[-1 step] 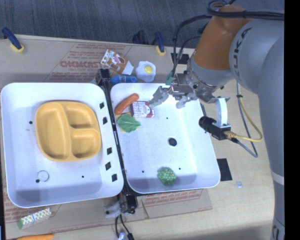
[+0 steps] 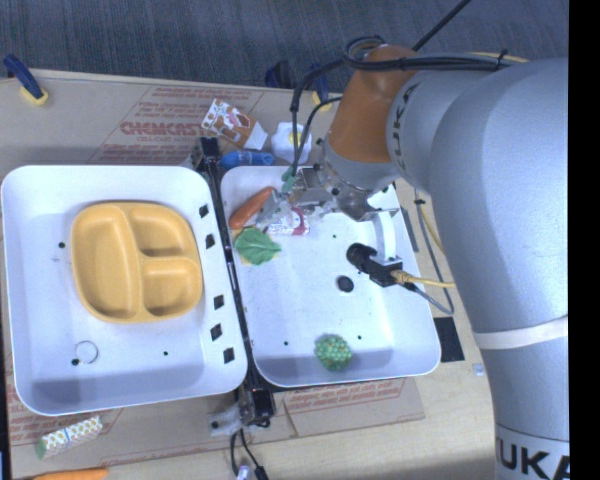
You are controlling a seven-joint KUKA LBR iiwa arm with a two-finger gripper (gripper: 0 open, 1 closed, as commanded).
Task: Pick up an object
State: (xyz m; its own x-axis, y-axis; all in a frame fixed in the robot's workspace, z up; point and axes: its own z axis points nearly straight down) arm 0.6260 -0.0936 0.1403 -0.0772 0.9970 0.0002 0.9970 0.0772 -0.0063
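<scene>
While you are looking from the near rim, a green ball (image 2: 332, 351) is lying in the right bin (image 2: 410, 343); farther back, the end effector (image 2: 302, 200) is hovering beside an orange carrot (image 2: 251, 208) and green leaf (image 2: 257, 246), grip state impossible to tell.

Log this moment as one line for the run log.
phase: reaching | gripper: low in right bin, by carrot and leaf | green ball: near front wall | left bin: yellow tray
</scene>
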